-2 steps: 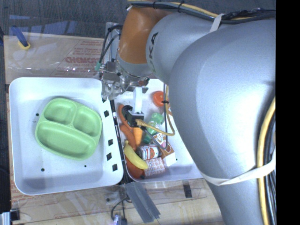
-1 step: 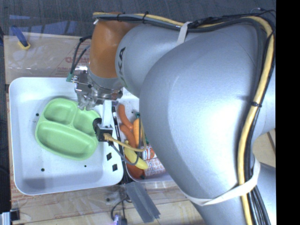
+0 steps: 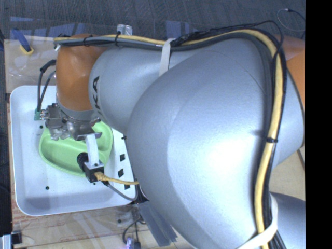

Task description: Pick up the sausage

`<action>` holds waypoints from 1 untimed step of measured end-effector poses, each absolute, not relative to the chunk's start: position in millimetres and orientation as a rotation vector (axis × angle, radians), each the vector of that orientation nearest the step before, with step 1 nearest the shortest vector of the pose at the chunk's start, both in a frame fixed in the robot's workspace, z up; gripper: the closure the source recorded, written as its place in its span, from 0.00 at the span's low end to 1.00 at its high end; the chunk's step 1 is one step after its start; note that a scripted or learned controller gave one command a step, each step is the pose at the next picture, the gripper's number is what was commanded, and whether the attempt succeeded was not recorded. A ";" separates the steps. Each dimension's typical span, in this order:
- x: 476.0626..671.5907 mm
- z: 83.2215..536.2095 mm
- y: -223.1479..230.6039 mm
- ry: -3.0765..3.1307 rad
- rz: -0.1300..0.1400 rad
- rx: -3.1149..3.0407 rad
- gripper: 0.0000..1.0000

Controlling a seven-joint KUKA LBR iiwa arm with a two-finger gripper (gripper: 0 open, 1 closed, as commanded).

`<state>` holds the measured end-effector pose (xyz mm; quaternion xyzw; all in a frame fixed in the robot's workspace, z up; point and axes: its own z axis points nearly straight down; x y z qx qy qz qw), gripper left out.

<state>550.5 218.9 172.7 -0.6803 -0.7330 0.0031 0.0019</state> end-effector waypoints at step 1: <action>551.9 221.2 211.9 -2.304 0.004 -2.134 1.00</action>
